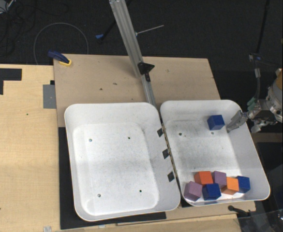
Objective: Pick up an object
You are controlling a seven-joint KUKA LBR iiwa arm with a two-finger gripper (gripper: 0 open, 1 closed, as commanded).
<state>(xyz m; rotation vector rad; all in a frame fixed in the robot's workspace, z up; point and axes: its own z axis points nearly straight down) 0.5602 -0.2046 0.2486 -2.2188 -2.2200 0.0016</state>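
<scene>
Near edge of the right bin [257, 151]: a huddle of cubes against the near wall. Purple cube [193, 191] leftmost, dark blue cube [211, 192] beside it, orange cube [204, 177] just behind, a second purple cube [220, 178], a second orange cube [232, 183], and a small blue cube [244, 182] at the right end. All touching or nearly so; a crowded pick.

Farther in, same bin: a lone blue cube [215, 122] stands clear on the floor, well apart from the huddle.

At the bin's right rim, the gripper [240, 120] comes in from the right, tip slanted toward the lone blue cube. Cube lies just left of the tip, near but apart. Nothing seen between the jaws; how wide they stand, cannot tell.

Judgement: the lone cube is the likely target; a short move left and down.

Left bin [83, 129] sits alongside on the bench [15, 144].
</scene>
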